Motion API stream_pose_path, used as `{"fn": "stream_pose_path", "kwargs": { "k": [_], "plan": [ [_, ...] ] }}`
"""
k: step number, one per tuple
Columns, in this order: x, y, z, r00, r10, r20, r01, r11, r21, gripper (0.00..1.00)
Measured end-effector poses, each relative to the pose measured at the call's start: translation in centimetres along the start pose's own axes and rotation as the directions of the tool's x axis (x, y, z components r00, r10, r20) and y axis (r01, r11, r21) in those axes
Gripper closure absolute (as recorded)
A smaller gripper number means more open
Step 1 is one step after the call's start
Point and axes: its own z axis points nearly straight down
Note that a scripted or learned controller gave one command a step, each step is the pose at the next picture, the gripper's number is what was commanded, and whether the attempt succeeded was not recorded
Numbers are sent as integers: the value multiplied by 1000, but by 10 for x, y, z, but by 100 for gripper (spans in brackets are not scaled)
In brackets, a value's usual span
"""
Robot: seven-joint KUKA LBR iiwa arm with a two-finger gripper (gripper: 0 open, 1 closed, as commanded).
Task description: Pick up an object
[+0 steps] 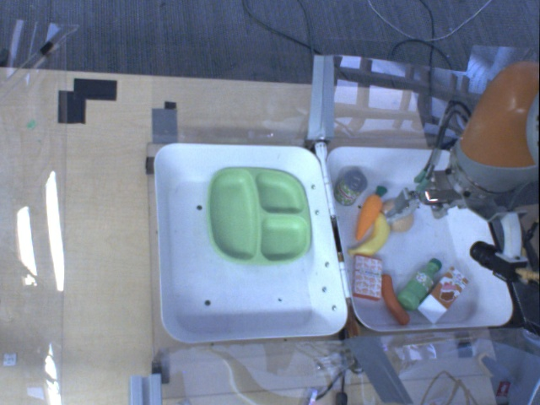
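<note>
We see the gripper (411, 202) low over the right bin (481, 264), near its far edge, just beside a pale roundish item (403, 221) and the top of the banana (376, 235); we cannot tell how the fingers stand, blurred and too small. Nothing visibly between them. Banana lies in the bin's left half, curved, with the carrot (368, 215) touching its upper end and leaning toward the far-left corner, where a small round can (350, 186) sits. Toward the near edge: a red-and-white flat packet (368, 278) on the left, a red sausage-shaped piece (393, 299) just beside it, then a green bottle (418, 284) tilted, then a small red-white carton (445, 293) touching the bottle. Grey arm with its orange band (504, 116) comes in over the bin's right edge. Left bin (181, 251) holds a green divided tray (259, 214), three compartments, in its far half. Both bins sit on the wooden tabletop (84, 226); black cables (278, 11) loop beyond its far edge.
</note>
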Motion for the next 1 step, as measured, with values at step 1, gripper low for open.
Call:
{"fn": "stream_pose_path", "kwargs": {
  "k": [1],
  "plan": [
    [19, 50, 91, 1000, -13, 2, 13, 1000, -16, 0]
  ]
}}
